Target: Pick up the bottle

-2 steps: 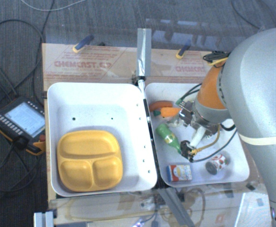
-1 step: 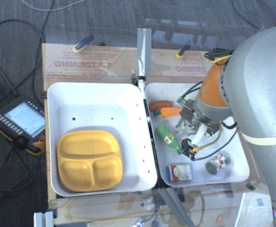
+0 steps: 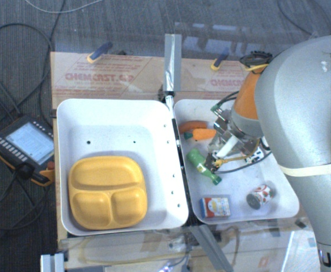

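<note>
The gripper (image 3: 212, 164) hangs low in the right bin (image 3: 284, 203), directly over the green bottle (image 3: 203, 166), with its tip at the bottle's middle. From this angle I cannot tell how the tool is set, nor whether it has any hold on the bottle.

The bottle lies on its side on the bin floor, near the bin's left wall, running from upper left to lower right with its narrow end pointing toward the near right. It looks like a small plastic toy bottle, so I judge it light, stiff and smooth. It is likely to roll or skid if it is pushed from one side. The best hold is probably across the round body at its midpoint, squeezing square to the long axis so it cannot squirt out endwise. The neck looks too thin for a sure grip.

Just beyond the bottle, toward the far side, an orange carrot-shaped piece (image 3: 203, 134) lies beside a reddish sausage-like piece (image 3: 191, 125). Nearer the front of the bin are a small carton (image 3: 215, 206) and a small tin can (image 3: 259, 196) lying on its side.

By count there is one bottle, one carrot piece, one sausage piece, one carton and one can. There are two white bins, and the left bin (image 3: 97, 118) holds one yellow divided tray (image 3: 107, 191).
</note>
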Tool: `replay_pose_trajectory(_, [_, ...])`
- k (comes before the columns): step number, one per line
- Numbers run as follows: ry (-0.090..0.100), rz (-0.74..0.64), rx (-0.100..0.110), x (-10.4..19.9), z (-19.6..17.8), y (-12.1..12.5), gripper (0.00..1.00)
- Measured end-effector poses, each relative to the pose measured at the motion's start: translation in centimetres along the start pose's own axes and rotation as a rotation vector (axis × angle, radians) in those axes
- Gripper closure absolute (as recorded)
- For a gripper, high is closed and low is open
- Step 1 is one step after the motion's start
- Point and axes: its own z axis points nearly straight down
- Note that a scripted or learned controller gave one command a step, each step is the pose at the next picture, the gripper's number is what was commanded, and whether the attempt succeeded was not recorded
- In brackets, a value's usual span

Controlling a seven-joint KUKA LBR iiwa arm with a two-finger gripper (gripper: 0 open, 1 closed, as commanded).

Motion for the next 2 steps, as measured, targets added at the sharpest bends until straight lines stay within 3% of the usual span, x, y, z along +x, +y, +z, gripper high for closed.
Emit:
replay_pose_trajectory(1, [0.0,-0.002,-0.005,0.08,0.13,0.03,0.0])
replay_pose_trajectory(2, [-0.005,-0.002,-0.004,-0.06,-0.76,0.02,1.0])
